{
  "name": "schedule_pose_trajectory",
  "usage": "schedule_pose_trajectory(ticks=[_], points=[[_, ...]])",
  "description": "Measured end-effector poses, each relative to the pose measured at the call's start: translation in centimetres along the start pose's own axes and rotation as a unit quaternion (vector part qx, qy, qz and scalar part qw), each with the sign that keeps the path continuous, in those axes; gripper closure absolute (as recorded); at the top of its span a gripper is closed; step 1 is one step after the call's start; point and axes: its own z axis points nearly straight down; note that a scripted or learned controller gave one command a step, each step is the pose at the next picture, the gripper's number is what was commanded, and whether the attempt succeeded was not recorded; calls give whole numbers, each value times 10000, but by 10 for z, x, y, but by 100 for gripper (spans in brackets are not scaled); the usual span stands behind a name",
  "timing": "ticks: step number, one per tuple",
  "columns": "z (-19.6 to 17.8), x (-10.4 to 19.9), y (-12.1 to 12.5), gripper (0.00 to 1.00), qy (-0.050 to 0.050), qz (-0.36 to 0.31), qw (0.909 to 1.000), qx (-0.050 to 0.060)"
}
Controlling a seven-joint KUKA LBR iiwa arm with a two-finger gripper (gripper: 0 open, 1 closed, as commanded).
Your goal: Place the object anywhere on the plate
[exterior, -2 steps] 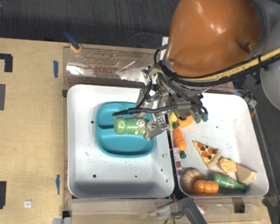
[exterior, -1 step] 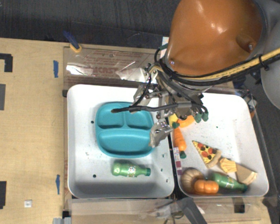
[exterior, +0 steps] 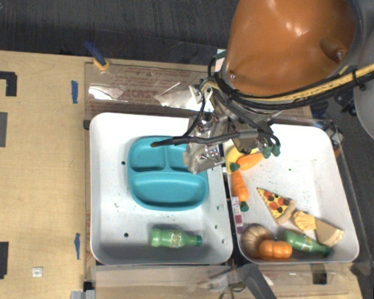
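A blue divided plate (exterior: 167, 176) lies in the left bin (exterior: 106, 191). My gripper (exterior: 201, 158) hangs over the plate's right rim, near the wall between the two bins, under the big orange wrist band (exterior: 286, 38). Cables and the gripper's metal body hide its tips, and I see no object between them. Just right of the gripper, in the right bin (exterior: 324, 165), an orange carrot (exterior: 249, 160) lies beside a yellow piece (exterior: 232, 155). A second carrot (exterior: 239, 187) lies below them along the dividing wall.
A green bottle (exterior: 175, 239) lies in the left bin in front of the plate. The right bin also holds a pizza slice (exterior: 275, 203), another green bottle (exterior: 304, 243), an orange round item (exterior: 274, 248) and tan pieces (exterior: 323, 231).
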Motion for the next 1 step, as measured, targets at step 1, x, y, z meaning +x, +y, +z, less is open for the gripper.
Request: schedule_pose_trajectory(ticks=[1], points=[[-58,11,-32,100,32,-1758,9844,3]])
